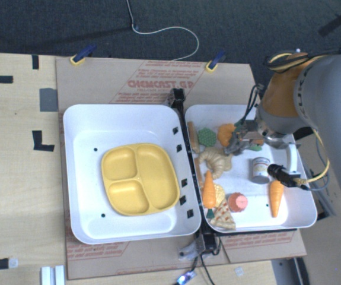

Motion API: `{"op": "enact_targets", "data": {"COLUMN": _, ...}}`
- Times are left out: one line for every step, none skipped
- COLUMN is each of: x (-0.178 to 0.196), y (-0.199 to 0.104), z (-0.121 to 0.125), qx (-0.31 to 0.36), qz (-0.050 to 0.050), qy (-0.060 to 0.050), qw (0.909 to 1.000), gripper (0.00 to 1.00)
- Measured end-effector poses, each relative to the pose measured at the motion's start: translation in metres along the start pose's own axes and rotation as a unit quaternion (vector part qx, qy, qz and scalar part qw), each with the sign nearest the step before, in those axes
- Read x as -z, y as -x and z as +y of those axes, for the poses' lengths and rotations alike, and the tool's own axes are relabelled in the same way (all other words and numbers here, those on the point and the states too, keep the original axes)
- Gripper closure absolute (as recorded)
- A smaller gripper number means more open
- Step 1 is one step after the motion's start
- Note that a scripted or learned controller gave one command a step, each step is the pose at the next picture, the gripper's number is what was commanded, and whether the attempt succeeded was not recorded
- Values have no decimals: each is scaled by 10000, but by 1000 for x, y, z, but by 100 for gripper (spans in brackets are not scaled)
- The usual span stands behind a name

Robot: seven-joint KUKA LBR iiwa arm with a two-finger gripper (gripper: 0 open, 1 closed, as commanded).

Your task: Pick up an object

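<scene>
The right bin [303,215] holds several small objects. An orange round piece [226,133] and a green ridged piece [206,137] lie near its far left. A beige lumpy object [213,161] sits in the middle, with a carrot [209,189] and a waffle-like piece [222,215] below it. A pink piece [238,202], a small grey can [259,168] and a second carrot [275,198] lie further right. My gripper [236,142] hangs low over the bin, just right of the orange piece and above the beige object.
The left bin [81,123] carries a yellow divided plate [139,179]. A black divider [185,153] runs between the bins. The grey arm with its orange band [283,97] reaches in from the right. Cardboard lies under both bins.
</scene>
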State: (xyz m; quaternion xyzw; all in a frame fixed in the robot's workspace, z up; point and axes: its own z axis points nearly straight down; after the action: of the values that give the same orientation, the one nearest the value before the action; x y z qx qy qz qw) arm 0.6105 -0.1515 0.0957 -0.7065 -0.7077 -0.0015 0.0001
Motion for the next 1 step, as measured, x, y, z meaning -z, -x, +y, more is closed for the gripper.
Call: {"op": "enact_targets", "data": {"x": 44, "y": 4, "z": 6, "qx": -2, "qz": -13, "qy": -13, "qw": 10000, "gripper": 100}}
